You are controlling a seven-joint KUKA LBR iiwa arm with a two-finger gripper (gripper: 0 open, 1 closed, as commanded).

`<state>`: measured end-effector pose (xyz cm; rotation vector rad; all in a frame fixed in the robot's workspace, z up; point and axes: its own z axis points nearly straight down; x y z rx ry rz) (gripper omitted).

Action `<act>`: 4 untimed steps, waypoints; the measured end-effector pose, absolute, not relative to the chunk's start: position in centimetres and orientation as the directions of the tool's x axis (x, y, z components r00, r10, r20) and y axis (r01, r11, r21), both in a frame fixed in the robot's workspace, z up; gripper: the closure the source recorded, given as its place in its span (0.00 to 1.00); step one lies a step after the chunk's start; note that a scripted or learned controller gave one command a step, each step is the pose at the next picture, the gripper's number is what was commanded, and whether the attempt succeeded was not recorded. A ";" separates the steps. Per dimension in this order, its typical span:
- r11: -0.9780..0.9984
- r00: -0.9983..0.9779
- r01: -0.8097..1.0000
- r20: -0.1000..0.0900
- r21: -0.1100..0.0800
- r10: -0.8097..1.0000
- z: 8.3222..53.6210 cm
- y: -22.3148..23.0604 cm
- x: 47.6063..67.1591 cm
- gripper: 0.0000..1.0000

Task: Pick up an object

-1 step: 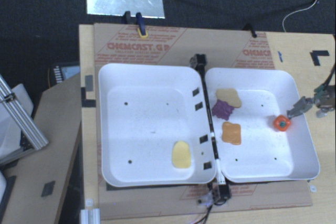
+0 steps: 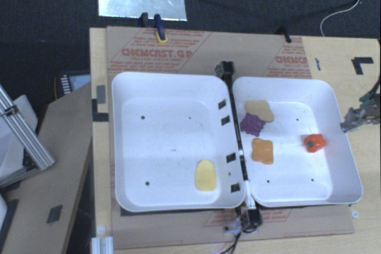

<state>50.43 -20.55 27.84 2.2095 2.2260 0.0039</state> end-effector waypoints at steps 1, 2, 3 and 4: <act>0.010 -0.010 1.000 -0.005 0.019 1.000 41.4 -16.9 53.1 1.00; 0.014 -0.014 1.000 0.003 -0.001 1.000 37.1 -6.9 51.4 1.00; 0.014 -0.014 1.000 0.003 0.009 1.000 42.5 2.2 54.4 1.00; 0.011 -0.011 1.000 0.003 0.005 1.000 45.8 8.4 52.8 1.00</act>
